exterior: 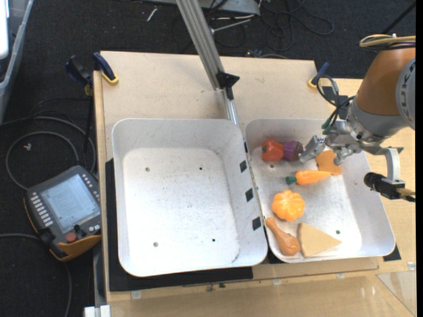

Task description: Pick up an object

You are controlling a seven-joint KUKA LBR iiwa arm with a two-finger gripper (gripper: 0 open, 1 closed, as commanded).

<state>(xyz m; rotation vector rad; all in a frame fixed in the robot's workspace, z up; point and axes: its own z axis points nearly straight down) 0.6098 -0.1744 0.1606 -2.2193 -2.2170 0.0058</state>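
The hand is being held low inside the right bin, just above the carrot and beside the purple object; its grip state cannot be told.

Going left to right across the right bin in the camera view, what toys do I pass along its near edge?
Along the right bin near edge: drumstick → cheese wedge. The pumpkin sits just behind, overlapping both, so I leave it unordered.
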